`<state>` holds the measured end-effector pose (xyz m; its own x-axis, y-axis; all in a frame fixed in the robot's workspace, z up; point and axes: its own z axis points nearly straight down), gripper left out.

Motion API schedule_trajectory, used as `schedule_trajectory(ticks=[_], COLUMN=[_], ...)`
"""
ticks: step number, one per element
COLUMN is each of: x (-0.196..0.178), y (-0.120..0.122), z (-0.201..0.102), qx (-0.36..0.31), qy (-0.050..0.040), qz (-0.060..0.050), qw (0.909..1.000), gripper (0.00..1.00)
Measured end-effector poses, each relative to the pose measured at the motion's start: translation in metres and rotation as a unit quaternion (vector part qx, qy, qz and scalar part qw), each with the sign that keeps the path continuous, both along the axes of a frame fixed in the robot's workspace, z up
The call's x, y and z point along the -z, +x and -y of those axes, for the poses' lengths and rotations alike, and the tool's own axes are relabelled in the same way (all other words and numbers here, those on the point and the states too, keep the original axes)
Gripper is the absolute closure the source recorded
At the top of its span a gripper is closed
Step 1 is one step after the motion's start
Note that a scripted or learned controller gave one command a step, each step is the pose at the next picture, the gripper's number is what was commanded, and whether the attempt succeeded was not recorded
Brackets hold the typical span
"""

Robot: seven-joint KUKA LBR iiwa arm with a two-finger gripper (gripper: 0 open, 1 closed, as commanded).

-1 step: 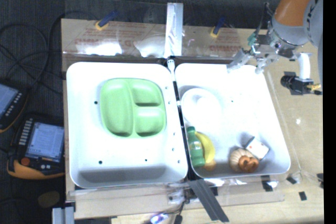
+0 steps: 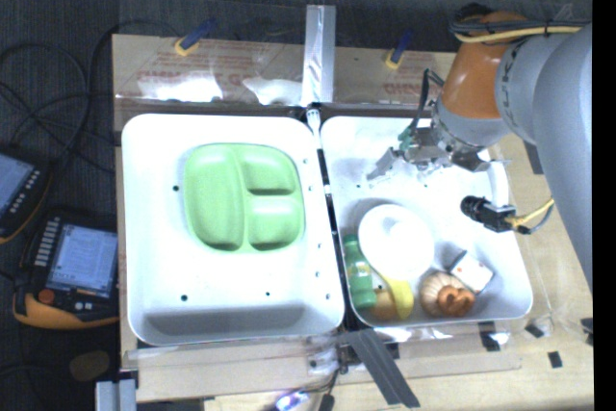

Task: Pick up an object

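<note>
My gripper (image 2: 420, 166) hangs over the back part of the right bin (image 2: 510, 250), open, with nothing between its fingers. In front of it lies a white round dish (image 2: 395, 239). Along the bin's front wall sit a green bottle (image 2: 359, 276), a yellow banana-like piece (image 2: 398, 296), a brown-orange rounded object (image 2: 448, 295) and a small white and orange block (image 2: 473, 272). The gripper is above bare bin floor, apart from all of them.
The left bin (image 2: 154, 236) holds a green divided plate (image 2: 243, 195). A metal divider post (image 2: 319, 53) stands at the back between the bins. A black cable connector (image 2: 484, 211) hangs off the arm over the right bin's right side.
</note>
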<state>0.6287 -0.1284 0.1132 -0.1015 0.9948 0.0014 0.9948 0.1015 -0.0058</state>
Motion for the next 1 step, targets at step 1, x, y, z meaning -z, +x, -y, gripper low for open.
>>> schedule_trajectory(ticks=[1], x=[0.0234], y=[-0.0807], z=[-0.0097], qx=[-0.115], qy=[-0.0028], qz=[0.011], qw=[0.9933], gripper=[0.0])
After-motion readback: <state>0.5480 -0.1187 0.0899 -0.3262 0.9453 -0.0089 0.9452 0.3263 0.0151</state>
